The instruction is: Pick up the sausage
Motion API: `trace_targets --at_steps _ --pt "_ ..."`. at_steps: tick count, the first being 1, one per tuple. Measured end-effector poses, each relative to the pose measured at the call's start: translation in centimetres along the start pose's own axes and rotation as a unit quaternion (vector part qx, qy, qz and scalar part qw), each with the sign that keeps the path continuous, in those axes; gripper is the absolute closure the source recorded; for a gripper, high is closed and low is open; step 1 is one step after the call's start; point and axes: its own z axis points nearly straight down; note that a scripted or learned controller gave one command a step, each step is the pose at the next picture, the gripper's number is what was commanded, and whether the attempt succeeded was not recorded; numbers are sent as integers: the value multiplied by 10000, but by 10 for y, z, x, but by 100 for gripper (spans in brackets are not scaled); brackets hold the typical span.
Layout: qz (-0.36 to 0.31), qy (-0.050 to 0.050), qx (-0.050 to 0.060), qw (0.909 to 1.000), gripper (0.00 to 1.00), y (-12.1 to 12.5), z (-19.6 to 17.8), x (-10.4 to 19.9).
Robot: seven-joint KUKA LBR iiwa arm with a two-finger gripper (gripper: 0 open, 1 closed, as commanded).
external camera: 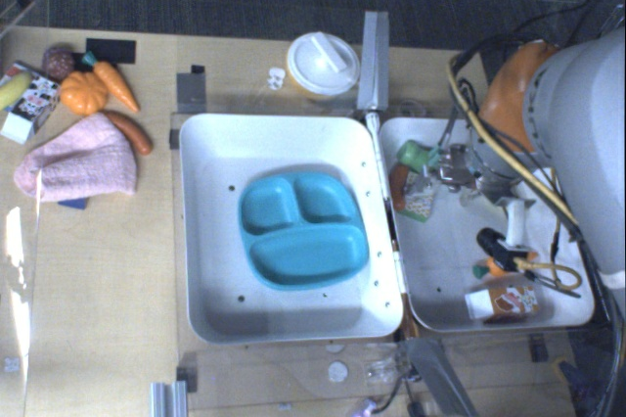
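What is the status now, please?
Hand low in right bin, among clutter. Sausage outside bins, far left on bench, beside pink cloth. Blue tray in left bin between.

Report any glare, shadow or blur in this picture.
Camera view: the white lid is washed out by glare; a soft shadow lies inside the left bin along its near wall; the arm looms large and blurred at right, hiding part of the right bin.
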Motion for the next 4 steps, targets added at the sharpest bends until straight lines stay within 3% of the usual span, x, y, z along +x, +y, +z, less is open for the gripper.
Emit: trace_targets --at_steps 1,2,3,4 --pt "-52 20 -28 10000 100 4 -12 3" --pt "-46 14 -28 10000 0 4 -12 3" --pt "-1133 -27 -72 9935 0 -15 -5 -2" --pt "-183 7 -38 9998 0 -29 -2 -1"
